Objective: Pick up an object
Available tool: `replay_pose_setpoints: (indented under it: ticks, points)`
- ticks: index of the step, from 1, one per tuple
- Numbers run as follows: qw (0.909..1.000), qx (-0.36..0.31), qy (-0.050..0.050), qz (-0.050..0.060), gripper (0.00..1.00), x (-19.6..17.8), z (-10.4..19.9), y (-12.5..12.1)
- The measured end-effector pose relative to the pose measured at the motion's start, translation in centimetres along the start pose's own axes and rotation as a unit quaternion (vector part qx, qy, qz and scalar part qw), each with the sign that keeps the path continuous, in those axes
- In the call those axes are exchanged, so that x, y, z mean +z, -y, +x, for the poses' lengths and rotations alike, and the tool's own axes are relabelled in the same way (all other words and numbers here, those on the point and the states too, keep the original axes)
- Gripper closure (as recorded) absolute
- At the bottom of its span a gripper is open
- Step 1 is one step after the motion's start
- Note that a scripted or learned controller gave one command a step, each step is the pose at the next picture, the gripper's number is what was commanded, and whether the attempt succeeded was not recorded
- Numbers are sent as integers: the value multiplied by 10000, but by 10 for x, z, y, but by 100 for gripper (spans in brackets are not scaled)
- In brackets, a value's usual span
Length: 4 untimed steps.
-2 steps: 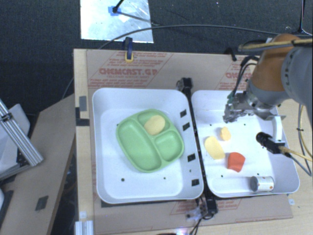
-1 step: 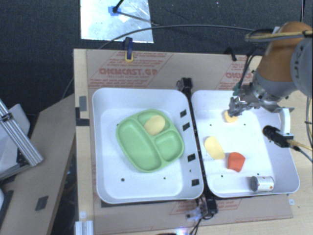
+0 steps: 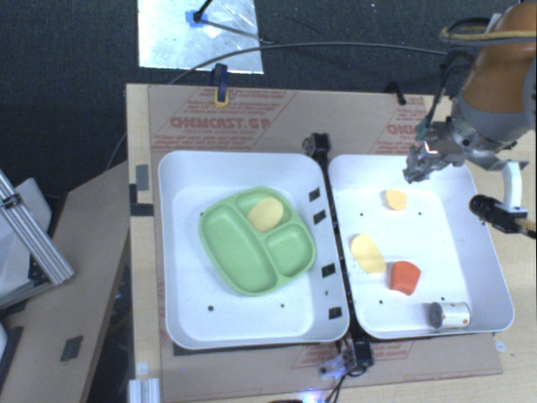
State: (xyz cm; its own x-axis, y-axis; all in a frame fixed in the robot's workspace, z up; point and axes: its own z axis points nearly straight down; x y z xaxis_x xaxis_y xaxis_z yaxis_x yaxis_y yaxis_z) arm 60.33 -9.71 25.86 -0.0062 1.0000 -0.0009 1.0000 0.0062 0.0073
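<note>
The right bin (image 3: 478,250) holds a small orange-yellow piece (image 3: 396,199) near its back, a pale yellow piece (image 3: 367,253) toward the middle, a red-orange piece (image 3: 404,277) beside it, and a small grey and white cylinder (image 3: 449,314) lying near the front edge. My gripper (image 3: 417,170) hangs over the back of the right bin, just up and to the right of the orange-yellow piece and apart from it. In the left bin (image 3: 189,309) a green divided plate (image 3: 252,242) carries a yellow rounded item (image 3: 266,214) in its top compartment.
Black clips line the divider (image 3: 329,242) between the two bins. A blue and yellow clamp (image 3: 221,85) sits at the back of the cardboard sheet. A black handle-like part (image 3: 495,212) juts over the right bin's right rim. A cable runs across the back.
</note>
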Motion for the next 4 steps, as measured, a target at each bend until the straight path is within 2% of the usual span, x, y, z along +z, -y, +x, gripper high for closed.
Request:
replay_pose_setpoints:
  ticks: [1,2,4]
  points:
    - [10000,-13,-12,34,100,-4,52,21]
    - [10000,-11,-11,36,100,1,93,35]
    - [10000,-19,-15,36,100,4,199,60]
